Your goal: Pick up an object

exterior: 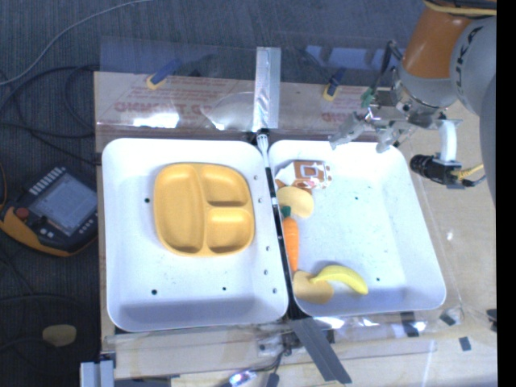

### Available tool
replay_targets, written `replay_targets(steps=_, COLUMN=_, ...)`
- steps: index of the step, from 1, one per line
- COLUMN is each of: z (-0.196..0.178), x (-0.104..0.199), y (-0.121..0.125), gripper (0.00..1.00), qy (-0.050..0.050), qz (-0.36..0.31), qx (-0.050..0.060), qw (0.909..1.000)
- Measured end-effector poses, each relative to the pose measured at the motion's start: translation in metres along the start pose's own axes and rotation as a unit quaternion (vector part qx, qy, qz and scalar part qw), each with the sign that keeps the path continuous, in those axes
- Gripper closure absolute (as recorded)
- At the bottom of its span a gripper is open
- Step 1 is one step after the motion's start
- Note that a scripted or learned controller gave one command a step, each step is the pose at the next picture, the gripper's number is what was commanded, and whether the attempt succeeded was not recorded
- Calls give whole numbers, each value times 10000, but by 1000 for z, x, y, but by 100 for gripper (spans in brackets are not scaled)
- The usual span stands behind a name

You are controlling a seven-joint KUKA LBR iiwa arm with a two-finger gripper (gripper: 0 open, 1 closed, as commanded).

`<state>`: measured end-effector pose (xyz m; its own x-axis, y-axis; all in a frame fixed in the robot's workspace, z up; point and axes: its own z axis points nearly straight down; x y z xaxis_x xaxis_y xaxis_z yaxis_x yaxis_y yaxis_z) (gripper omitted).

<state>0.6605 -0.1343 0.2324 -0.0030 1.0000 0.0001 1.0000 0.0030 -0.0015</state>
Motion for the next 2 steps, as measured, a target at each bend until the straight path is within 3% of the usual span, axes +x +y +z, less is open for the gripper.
replay_targets(steps=1, z=110, x=-18, y=-6, gripper=0, qy=-26, qz=621, qx=-176, qw=9979)
replay_targets(steps=2, z=144, x=37, y=11, gripper=0, qy=-24, qz=-129, qx=-47, qw=9999)
